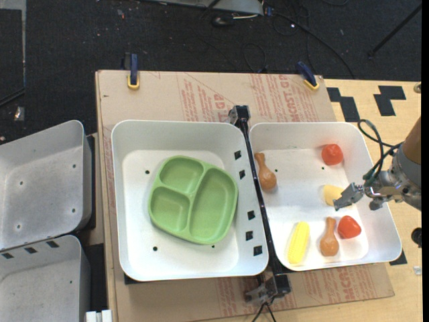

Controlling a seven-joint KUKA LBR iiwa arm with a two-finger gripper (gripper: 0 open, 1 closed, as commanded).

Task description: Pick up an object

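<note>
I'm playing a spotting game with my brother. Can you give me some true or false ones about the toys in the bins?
1. The green plate lies in the left bin. True.
2. The corn lies on the plate. False: it lies in the right bin.
3. The right bin has two red toys. True.
4. The tool is over the left bin. False: it is over the right bin.

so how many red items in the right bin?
2. One red piece near the bin's far right corner, the other near the front right, beside a brown drumstick. The gripper may hide more.
</note>
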